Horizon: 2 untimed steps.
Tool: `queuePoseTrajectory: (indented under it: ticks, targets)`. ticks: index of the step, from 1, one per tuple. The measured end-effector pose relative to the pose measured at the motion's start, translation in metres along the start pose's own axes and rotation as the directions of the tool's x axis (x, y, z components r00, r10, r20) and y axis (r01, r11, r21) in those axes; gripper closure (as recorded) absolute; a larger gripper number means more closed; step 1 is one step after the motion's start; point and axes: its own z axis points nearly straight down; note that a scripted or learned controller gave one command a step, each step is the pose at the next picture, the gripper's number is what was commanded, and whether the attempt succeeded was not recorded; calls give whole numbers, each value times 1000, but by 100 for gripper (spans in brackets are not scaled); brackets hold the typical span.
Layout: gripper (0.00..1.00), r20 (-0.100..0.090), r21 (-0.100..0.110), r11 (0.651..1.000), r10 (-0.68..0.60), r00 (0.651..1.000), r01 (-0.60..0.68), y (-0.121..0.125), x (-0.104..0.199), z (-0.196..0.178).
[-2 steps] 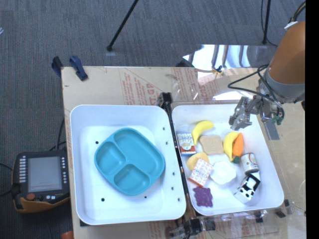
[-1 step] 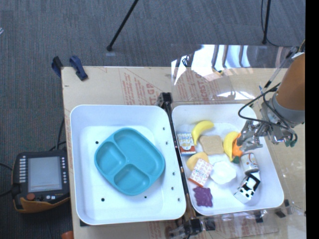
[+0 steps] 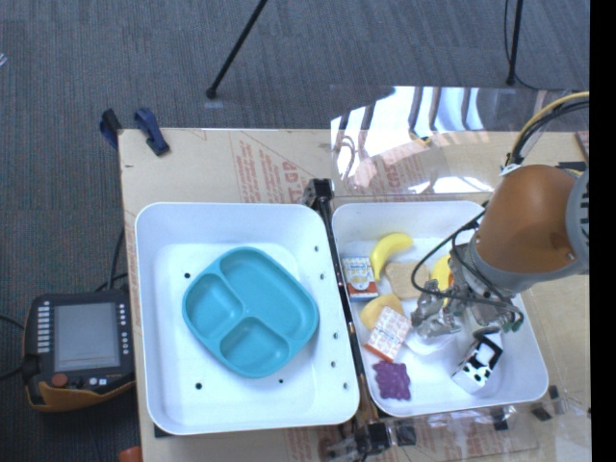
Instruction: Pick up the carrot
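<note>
The arm is seen reaching in from the right over the right-hand bin (image 3: 534, 378), with its orange band above the wrist and the gripper (image 3: 438, 320) lowered among the toy foods near the middle of that bin. Whether the gripper is open or closed cannot be told, since the metal parts are blurred together and partly covered by cables.

No carrot can be identified with certainty. A small yellow-orange piece (image 3: 380, 308) is seen just left of the gripper, touching a patterned cracker-like square (image 3: 390, 333), and it may be the task's thing, but its shape is too unclear for that to be asserted. Other items are scattered around: a banana (image 3: 390, 250) toward the back of the bin, a small carton (image 3: 358, 275) by the left wall, a purple bunch of grapes (image 3: 392, 380) near the front, and a black-and-white carton (image 3: 477, 364) to the right of the gripper. A further yellow piece (image 3: 441, 270) is partly hidden behind the arm.

The left-hand bin (image 3: 154, 258) is occupied by a blue divided plate (image 3: 250, 311).

The task is judged to be at the reaching or grasping stage: nothing is seen lifted, and no object is visibly held. A confirmed grip on the carrot and the lift itself are judged to remain.
</note>
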Motion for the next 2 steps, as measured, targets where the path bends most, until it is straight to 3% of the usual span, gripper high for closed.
queuePoseTrajectory:
  ticks: [1, 2]
  targets:
    - [100, -3, 9, 992, -124, 992, 124, 54, 5, -1]
    - [100, 9, 5, 991, -132, 991, 132, 80, 23, -156]
